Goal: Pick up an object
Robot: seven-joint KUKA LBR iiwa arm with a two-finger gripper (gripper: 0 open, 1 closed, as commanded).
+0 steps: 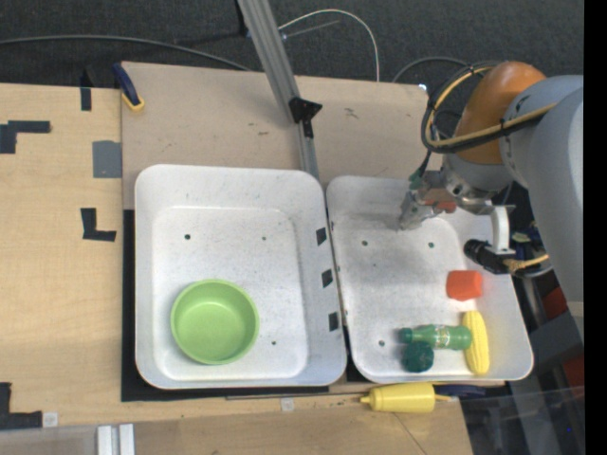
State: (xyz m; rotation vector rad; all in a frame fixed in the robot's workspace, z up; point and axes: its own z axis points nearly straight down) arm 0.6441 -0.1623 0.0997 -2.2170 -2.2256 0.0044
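Seen from above: grey arm (545, 150) reaching in over the right bin (379, 282), jaws (414, 214) low near that bin's far edge, their state impossible to tell. Toward the bin's right edge, an orange block (464, 285); at its near right corner, a yellow corn cob (476, 340) beside a green bottle (433, 336) and a dark green piece (416, 355). In the left bin (228, 197), a green bowl (214, 321) at the near left corner. On the worktop (57, 207), against the right bin's near edge, a yellow bottle (402, 398).

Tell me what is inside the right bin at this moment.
The right bin holds an orange block, a green bottle, a dark green piece and a yellow corn cob. The end effector hangs over its far end, hiding the floor there.
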